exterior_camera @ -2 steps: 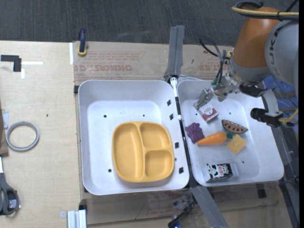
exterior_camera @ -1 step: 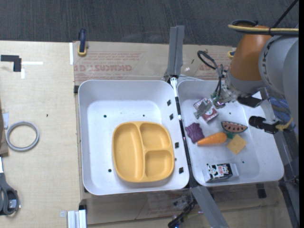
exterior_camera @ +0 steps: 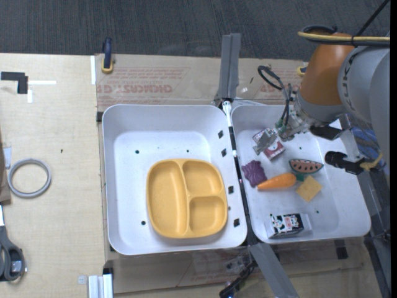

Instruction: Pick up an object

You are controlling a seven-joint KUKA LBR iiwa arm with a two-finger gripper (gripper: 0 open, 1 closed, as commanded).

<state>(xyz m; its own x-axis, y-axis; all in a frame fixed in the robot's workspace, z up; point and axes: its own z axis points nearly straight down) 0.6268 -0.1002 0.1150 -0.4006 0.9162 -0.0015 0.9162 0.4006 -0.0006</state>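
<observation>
Two white bins are seen side by side
The gripper (exterior_camera: 268,140) is lowered over the right bin (exterior_camera: 347,219); its grasp state cannot be told

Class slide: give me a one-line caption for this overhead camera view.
KUKA arm's gripper low in the right bin beside toy carrot; yellow divided plate in left bin.
</observation>
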